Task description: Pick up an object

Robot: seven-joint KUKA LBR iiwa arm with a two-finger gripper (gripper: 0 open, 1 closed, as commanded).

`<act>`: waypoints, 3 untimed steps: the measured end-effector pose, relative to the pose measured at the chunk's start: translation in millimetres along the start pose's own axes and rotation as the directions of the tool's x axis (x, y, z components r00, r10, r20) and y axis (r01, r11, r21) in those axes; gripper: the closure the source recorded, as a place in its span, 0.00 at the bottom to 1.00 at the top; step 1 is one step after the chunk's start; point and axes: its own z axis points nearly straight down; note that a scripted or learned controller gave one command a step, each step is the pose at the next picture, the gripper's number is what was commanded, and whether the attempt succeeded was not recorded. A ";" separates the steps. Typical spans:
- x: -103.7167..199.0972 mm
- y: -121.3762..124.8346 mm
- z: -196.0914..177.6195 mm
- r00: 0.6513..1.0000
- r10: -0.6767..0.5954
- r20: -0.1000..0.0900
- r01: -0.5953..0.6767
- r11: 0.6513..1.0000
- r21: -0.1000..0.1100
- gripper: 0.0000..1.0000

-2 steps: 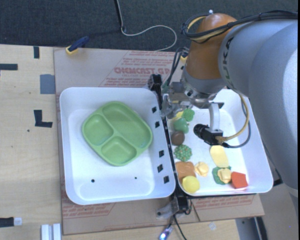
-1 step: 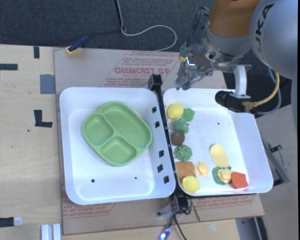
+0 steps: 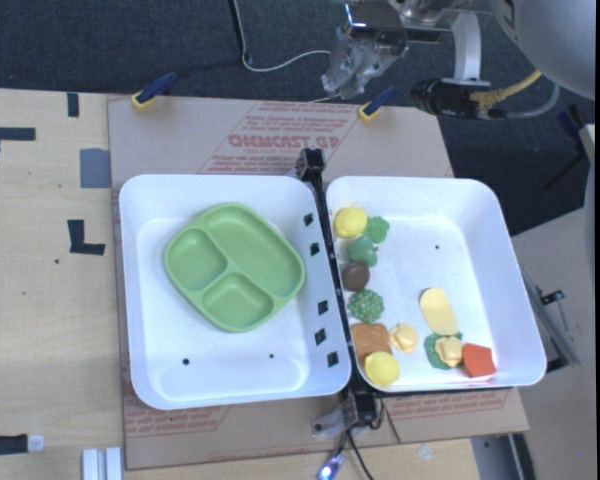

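Note:
My gripper (image 3: pixel 348 71) hangs high above the bench at the top of the view, beyond the far edge of the two bins. The right bin (image 3: pixel 475 233) holds several toy food pieces: a yellow lemon (image 3: pixel 349 221), a green broccoli piece (image 3: pixel 377 230), a brown ball (image 3: pixel 356 276), a pale yellow oblong (image 3: pixel 439 311), an orange-red block (image 3: pixel 478 360) and a yellow ball (image 3: pixel 382 369). A green divided plate (image 3: pixel 234 265) lies in the left bin (image 3: pixel 150 208).
The bins sit on a cardboard sheet (image 3: pixel 270 138) held by yellow-blue clamps (image 3: pixel 154 89). A black divider strip (image 3: pixel 325 268) runs between the bins. A white cable (image 3: pixel 270 60) trails across the dark floor near the gripper.

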 end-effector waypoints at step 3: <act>136.4 -126.3 217.8 1.000 0.002 0.004 -0.002 1.000 0.023 1.00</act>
